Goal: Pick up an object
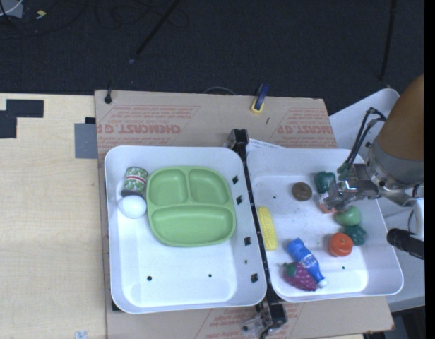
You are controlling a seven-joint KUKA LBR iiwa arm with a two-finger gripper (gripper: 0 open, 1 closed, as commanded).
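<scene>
Objects for picking lay in the right bin (387, 277): a brown disc (301, 191), a teal piece (324, 181), a green piece (349, 215) beside a darker green one (358, 234), an orange tomato-like ball (340, 244), a yellow corn cob (266, 229) along the left wall, a blue bottle (304, 258) and a purple grape cluster (301, 276) touching it. The gripper (335, 195) stood low over the bin between the teal and green pieces; whether it was open or gripping anything could not be told. The left bin (175, 288) held a green divided plate (190, 206), a small can (135, 181) and a white ball (133, 206)
</scene>
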